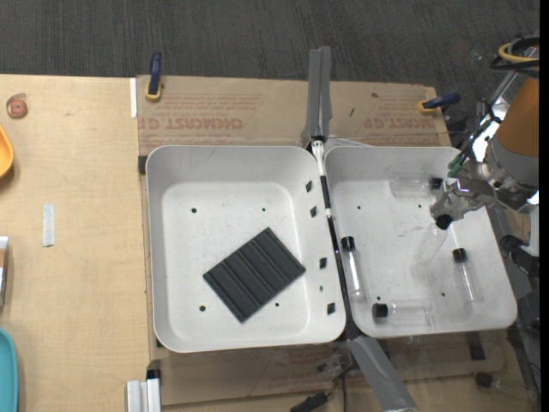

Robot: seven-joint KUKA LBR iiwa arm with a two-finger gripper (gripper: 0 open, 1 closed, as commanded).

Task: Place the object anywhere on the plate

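Observation:
A dark grey ribbed plate (255, 275) lies turned at an angle on the floor of the left bin (171, 178). Several clear tubes with black caps lie in the right bin (506, 312): one along the left wall (351, 271), one near the front (403, 313), one at the right (464, 277) and one towards the back (410, 187). My gripper (448, 202) hangs over the right side of the right bin. A black-capped tube (442, 222) shows right under it, its clear body faint against the white floor. Whether the gripper has it is unclear.
The bins stand on brown cardboard, held by a blue clamp (154, 74) at the back left and another (439, 103) at the back right. A metal divider post (319, 93) rises between the bins. An orange dish edge (4, 154) sits far left on the wooden bench.

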